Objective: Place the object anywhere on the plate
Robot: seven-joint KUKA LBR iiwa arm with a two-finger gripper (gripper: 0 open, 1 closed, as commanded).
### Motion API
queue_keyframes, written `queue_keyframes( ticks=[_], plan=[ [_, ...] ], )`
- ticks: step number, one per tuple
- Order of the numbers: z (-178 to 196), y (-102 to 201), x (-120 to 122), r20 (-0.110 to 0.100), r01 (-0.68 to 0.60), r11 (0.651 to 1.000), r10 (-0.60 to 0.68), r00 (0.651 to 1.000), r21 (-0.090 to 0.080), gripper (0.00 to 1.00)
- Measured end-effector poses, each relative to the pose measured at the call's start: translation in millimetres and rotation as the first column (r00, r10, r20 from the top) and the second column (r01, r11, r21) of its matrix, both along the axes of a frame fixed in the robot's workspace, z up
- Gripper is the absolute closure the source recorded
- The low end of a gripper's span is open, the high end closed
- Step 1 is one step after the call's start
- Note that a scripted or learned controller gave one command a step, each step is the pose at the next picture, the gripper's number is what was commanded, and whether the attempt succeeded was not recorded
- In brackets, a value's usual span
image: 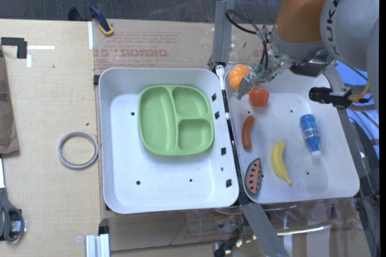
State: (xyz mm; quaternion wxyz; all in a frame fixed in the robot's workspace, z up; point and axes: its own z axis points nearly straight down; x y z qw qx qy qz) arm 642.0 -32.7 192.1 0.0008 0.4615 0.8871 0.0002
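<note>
Low over the far left corner of the right bin (338,189), the claw (246,88) hangs from the grey arm (356,14) that reaches in from the right, its orange band (304,2) above the wrist. I cannot tell the claw's state from this angle; cables and the wrist crowd it. It sits between an orange fruit (237,75) on its left and a red tomato (259,96) just to its right, close to both, but whether it touches either cannot be made out.

Elsewhere in the right bin lie a reddish sausage (247,131) near the left wall, a yellow banana (278,161) in the middle, a watermelon slice (253,175) toward the near left corner, and a blue bottle (310,133) lying on its side to the right.

A green plate (176,119) with three compartments rests in the left bin (120,189), toward its far half, nothing on it.

On the desk (42,105) left of the bins lies a grey tape ring (78,149), well apart from the bins, and scissors (9,221) at the near left edge.
</note>
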Motion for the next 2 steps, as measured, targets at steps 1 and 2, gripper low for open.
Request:
queue_keyframes(
  ticks=[1,2],
  plan=[
    [-0.8,67.2,-14.8,-0.002,-0.092,0.996,0.092,0.996,-0.001,1.0],
    [-0.8,66.9,-14.8,-0.002,-0.091,0.996,0.091,0.996,-0.001,0.0]
  ],
)
